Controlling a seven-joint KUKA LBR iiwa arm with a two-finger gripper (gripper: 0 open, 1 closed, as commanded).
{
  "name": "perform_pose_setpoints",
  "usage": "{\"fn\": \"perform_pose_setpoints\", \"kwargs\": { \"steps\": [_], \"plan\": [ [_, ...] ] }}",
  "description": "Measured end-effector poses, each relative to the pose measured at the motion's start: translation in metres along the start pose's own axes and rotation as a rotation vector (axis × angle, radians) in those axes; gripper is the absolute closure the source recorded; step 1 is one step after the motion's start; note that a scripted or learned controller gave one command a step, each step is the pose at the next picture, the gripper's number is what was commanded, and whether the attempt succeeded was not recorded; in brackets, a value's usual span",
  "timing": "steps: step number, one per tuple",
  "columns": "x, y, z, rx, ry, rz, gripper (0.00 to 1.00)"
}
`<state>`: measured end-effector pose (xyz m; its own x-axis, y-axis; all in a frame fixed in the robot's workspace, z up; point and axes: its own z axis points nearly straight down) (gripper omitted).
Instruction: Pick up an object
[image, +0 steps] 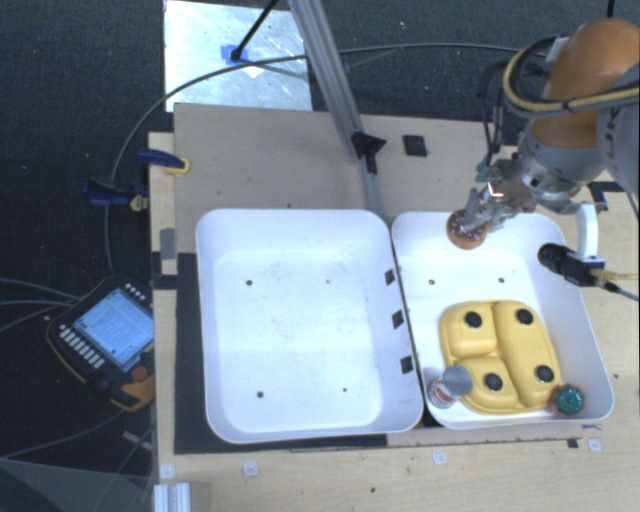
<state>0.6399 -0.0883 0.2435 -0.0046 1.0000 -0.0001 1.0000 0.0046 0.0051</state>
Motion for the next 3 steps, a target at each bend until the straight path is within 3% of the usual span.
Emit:
{"fn": "perform_pose_setpoints", "kwargs": {
  "steps": [3],
  "plan": [
    [0.154,-0.031,0.003,0.004,0.003,-0.007,1.00]
  ]
}}
